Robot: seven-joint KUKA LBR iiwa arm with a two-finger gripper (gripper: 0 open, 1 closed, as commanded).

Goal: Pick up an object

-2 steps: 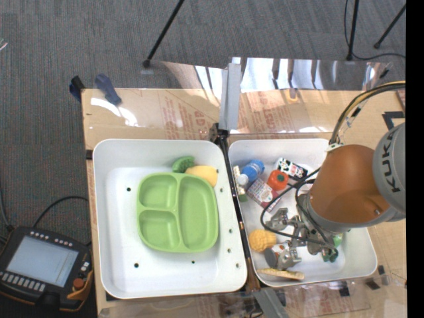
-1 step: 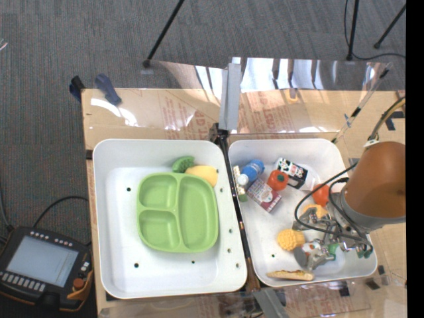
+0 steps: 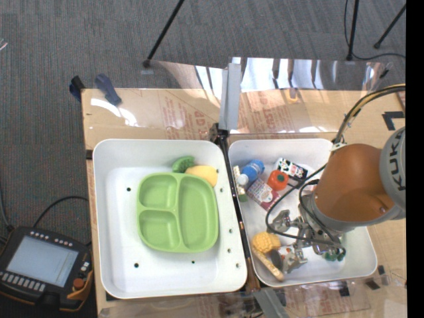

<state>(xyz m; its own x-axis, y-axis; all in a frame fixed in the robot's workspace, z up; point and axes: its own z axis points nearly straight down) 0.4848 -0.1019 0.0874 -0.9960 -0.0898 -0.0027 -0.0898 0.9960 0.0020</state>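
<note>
Hovering low in right bin, gripper stood among toys; finger state could not be told. Nearest object, corn cob, lay just beside; centring over it before closing advised.

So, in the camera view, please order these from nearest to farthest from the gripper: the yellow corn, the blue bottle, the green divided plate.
From the gripper:
1. Yellow corn, just beside it, right bin.
2. Blue bottle, far end of the right bin.
3. Green divided plate, in the left bin.

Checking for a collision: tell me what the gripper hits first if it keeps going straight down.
Probably the small toy lying right under the gripper, beside the corn cob; depth is hard to judge from above.
</note>
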